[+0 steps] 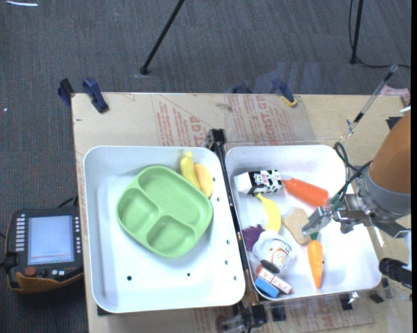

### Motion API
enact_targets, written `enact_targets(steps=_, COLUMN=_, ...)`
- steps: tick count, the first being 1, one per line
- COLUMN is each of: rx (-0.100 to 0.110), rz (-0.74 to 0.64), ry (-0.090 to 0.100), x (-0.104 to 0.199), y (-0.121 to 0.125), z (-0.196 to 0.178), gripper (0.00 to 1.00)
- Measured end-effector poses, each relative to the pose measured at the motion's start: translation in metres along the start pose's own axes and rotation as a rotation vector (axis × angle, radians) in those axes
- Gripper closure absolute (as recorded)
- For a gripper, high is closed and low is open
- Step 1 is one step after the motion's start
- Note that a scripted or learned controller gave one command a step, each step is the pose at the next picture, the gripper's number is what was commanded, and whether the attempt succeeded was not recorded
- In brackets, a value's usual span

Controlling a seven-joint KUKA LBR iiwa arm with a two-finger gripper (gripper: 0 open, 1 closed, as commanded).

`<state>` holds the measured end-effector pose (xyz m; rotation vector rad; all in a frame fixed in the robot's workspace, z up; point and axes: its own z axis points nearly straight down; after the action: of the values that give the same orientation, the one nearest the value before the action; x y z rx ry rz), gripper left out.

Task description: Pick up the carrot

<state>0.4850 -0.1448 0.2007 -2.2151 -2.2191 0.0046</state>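
The carrot [315,262] is an orange tapered piece lying near the front right of the right bin [361,272], its tip pointing toward the front edge. My gripper [320,221] hangs just above and behind the carrot's thick end, beside a tan bread slice [295,223]. I see nothing held in it. The grey arm with its orange band [397,159] comes in from the right over the bin's rim.
The right bin also holds a second orange tapered piece [306,191], a black-and-white carton [265,181], a yellow banana [269,212], a round cup [273,250] and a small red and blue box [270,282]. The left bin [104,283] holds a green divided plate [165,211] and yellow pieces [196,173].
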Motion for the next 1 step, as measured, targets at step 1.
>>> enact_targets(steps=1, rx=-0.002, rz=0.11, ry=0.001, x=-0.0205, y=-0.0011, z=0.1147, gripper=0.0)
